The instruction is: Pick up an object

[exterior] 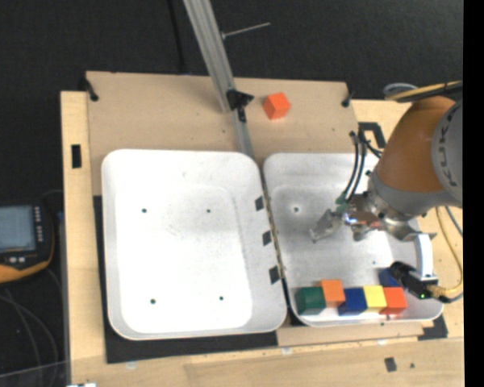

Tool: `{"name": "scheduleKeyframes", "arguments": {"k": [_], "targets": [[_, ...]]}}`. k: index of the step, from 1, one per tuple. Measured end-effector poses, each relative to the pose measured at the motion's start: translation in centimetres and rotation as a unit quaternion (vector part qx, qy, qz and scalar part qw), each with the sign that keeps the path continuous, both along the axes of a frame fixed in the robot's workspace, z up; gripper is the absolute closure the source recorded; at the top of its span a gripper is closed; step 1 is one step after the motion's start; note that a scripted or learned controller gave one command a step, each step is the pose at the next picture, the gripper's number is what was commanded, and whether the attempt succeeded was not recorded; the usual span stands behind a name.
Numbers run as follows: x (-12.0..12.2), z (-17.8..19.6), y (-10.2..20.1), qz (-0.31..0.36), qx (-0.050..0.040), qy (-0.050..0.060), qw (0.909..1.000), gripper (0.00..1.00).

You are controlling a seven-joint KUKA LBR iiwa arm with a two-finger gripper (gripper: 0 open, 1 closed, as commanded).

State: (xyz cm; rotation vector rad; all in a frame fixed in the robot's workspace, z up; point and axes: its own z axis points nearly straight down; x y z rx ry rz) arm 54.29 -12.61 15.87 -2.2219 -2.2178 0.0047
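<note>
Along the near edge of the right bin (306, 184) lies a row of blocks: green (310, 299), orange (332, 291), blue (354, 300), yellow (375, 297) and a second orange one (394, 299). My gripper (329, 222) hangs over the middle of that bin, well above the row and to the upper left of it. Its fingers point left and appear to hold nothing. The orange-banded wrist (411, 164) hides the bin's right side.
The left bin (181, 240) lies beside the right one. A lone orange cube (276, 106) rests on the bench behind the bins. A metal pole (214, 43) slants up from the back edge. A handheld device (12, 236) lies off the bench at left.
</note>
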Motion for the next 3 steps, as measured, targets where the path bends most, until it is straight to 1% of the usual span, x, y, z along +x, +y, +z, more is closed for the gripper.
{"name": "scheduleKeyframes", "arguments": {"k": [1,2,3], "targets": [[0.6,-6.1,-1.7,0.000,-0.0006,-0.004,1.0000,0.00],[-0.2,-6.1,-3.7,0.000,-0.0008,-0.004,1.0000,0.00],[-1.2,-6.0,-4.5,0.000,-0.0011,-0.004,1.0000,0.00]]}}
